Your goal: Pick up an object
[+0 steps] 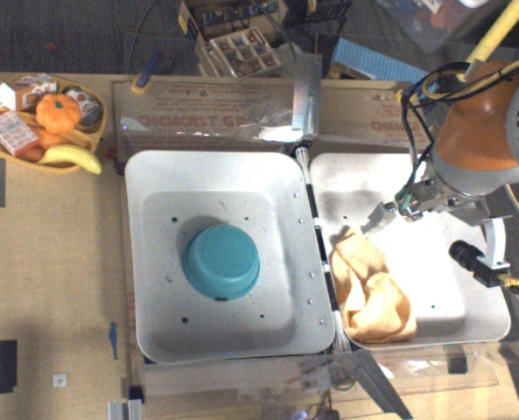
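The crumpled yellow-orange cloth (373, 291) lies in the lower left of the right white bin (469, 318), against its left wall. The tool (375, 221) hangs just above the cloth's top edge; whether it is spread I cannot tell. Best to descend onto the thick fold (not the rim). The teal bowl (222, 262) sits centre-frame.
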Controlling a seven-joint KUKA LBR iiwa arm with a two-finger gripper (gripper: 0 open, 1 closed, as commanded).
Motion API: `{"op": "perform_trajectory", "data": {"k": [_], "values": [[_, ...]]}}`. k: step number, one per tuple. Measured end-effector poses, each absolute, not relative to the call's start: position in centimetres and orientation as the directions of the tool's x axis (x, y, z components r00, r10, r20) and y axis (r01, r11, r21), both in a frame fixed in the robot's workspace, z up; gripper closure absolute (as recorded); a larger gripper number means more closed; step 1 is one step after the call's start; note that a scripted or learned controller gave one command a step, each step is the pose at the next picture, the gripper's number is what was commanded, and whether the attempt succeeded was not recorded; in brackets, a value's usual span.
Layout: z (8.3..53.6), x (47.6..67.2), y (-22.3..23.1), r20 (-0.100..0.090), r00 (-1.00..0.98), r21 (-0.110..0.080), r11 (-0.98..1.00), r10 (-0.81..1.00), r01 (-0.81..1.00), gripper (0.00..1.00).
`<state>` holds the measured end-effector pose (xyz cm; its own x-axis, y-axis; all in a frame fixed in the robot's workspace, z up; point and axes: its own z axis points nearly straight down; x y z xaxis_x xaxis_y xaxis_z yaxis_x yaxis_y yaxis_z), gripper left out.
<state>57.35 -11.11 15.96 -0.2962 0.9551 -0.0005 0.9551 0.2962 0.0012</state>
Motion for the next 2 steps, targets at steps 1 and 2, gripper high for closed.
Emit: {"op": "perform_trajectory", "data": {"k": [1,2], "values": [[8.9,48.5,-11.8,-0.002,-0.296,0.009,0.296,0.955,0.955,0.0],[10.0,48.7,-11.8,-0.005,-0.295,0.014,0.295,0.955,0.955,1.0]]}}
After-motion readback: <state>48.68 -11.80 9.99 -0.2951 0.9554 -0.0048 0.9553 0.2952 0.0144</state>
